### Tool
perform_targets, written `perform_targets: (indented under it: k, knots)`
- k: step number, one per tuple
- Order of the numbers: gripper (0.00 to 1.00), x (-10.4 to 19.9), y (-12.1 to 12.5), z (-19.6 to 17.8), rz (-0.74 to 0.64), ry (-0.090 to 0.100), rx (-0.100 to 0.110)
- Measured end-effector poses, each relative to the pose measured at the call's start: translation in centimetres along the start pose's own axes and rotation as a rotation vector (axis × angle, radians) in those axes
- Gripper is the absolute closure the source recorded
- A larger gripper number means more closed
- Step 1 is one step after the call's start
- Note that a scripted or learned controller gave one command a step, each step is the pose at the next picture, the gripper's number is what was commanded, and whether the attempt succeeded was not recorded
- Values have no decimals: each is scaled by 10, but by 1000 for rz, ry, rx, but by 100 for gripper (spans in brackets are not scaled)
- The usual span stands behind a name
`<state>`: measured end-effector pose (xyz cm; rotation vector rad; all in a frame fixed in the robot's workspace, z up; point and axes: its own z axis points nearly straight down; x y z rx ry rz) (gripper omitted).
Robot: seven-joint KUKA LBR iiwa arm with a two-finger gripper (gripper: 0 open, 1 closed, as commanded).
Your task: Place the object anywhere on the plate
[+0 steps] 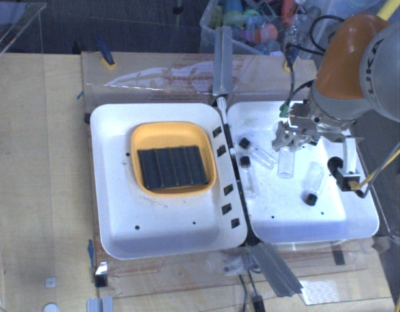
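Landmark: the divider (pixel 231 168) where the two white bins meet, running from the far edge of the bench toward the near edge
Plate: yellow-orange, squarish with rounded corners (pixel 142 138), in the left bin (pixel 108 207) a short way left of the divider
On the plate: a dark ribbed rectangular block (pixel 172 168) lying flat, covering most of its middle
Right bin: white tray (pixel 330 226) touching the divider on its right side
Objects: clear plastic vials with black caps lie scattered in the right bin; one (pixel 246 156) just right of the divider, one (pixel 313 182) further right, toward the bin's outer side
Gripper: it (pixel 285 149) hangs over the right bin, right of the divider, pointing down
Gripper state: fingers close together around what looks like an upright clear vial (pixel 286 164), though the clear plastic is hard to make out
Arm: grey with orange band (pixel 346 51), reaching in from well right of the divider
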<state>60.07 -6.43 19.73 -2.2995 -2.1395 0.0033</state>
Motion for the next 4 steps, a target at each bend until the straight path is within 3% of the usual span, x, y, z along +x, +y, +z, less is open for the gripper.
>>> perform_targets:
  k: [1,2,3,4]
  knots:
    - [100,16,-2,13,-245,3,2]
    - [100,40,23,13,-477,0,-5]
    - [0,39,23,12,-477,0,-5]
    - [0,-14,53,12,-725,-2,-8]
